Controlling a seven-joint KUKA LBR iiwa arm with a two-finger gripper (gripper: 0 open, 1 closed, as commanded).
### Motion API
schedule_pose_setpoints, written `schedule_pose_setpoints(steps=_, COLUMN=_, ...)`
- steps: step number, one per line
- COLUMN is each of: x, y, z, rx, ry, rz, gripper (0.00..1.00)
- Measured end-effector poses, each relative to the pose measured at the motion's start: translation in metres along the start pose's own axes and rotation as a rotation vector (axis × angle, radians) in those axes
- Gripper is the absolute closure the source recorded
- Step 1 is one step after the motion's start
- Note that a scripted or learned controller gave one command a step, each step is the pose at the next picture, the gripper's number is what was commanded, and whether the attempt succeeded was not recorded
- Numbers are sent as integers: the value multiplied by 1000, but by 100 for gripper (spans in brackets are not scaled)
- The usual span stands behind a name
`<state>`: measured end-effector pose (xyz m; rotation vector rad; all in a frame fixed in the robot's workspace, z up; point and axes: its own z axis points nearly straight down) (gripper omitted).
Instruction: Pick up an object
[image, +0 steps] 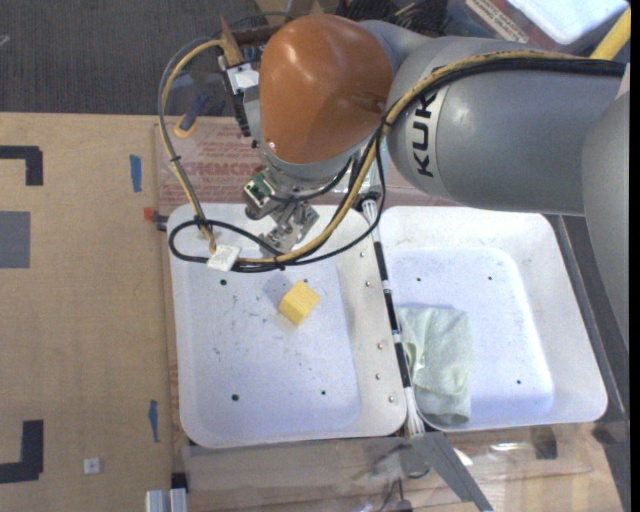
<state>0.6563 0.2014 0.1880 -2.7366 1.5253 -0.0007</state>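
While the gripper hangs over the far end of the left bin, whether its fingers are spread I cannot tell. Just beyond them, apart, lies the yellow block. Descending here would likely miss it, or a finger could knock it aside.

Bench with two white bins

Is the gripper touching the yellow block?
Apart. In the camera view, bare white bin floor shows between the gripper and the yellow block, which lies alone in the left bin.
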Motion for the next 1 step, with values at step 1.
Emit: schedule_pose_setpoints(steps=1, x=-14, y=-23, z=-190, rx=0, ry=0, rz=-98, gripper=100)
